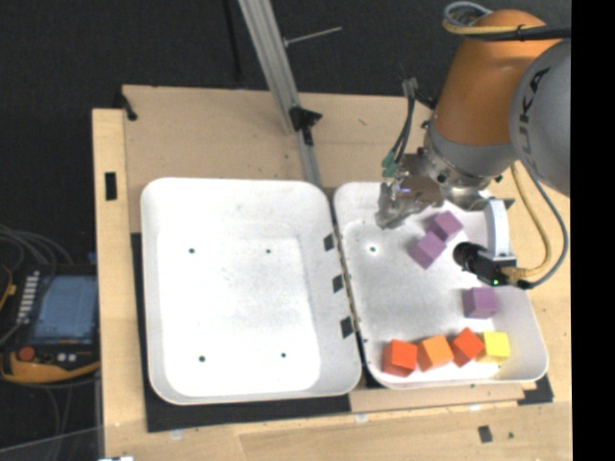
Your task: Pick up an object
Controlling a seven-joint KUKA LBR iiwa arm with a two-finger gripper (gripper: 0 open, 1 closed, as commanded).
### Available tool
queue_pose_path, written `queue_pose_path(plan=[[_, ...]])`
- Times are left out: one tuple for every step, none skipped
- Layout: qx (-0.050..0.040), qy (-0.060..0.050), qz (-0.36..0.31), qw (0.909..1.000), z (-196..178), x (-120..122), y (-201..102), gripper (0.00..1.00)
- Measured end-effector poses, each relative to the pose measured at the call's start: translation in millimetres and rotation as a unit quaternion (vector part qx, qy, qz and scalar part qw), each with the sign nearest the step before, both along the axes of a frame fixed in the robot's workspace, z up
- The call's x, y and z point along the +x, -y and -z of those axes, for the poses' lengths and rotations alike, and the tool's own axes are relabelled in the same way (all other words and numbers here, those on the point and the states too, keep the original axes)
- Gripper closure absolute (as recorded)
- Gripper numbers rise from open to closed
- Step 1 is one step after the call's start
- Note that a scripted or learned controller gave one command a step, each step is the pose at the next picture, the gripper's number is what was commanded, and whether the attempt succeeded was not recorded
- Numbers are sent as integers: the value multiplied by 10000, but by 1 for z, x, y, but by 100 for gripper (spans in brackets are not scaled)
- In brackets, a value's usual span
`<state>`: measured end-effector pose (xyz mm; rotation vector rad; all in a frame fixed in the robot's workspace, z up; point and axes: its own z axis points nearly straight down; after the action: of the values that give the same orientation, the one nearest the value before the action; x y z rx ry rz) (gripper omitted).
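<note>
My gripper (392, 209) hangs over the far left part of the right bin (384, 296), below the orange band of the arm. Nothing shows between its fingers. Two purple blocks (437, 236) lie just to its right, touching each other. A third purple block (479, 302) sits nearer the bin's right wall. Along the bin's front edge stand a red-orange block (400, 356), an orange block (435, 351), a red block (468, 345) and a yellow block (497, 344) in a row.
The left bin (240, 286) lies beside the right one, with black clips (338, 282) along the seam between them. A metal pole (279, 70) slants up from the bench behind the bins. A teach pendant (58, 320) rests off the bench at far left.
</note>
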<state>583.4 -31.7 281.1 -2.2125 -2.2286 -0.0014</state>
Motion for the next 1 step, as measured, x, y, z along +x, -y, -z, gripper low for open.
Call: queue_pose_path(plan=[[-2, -6, 0, 10000, 16, -9, -56, 100]])
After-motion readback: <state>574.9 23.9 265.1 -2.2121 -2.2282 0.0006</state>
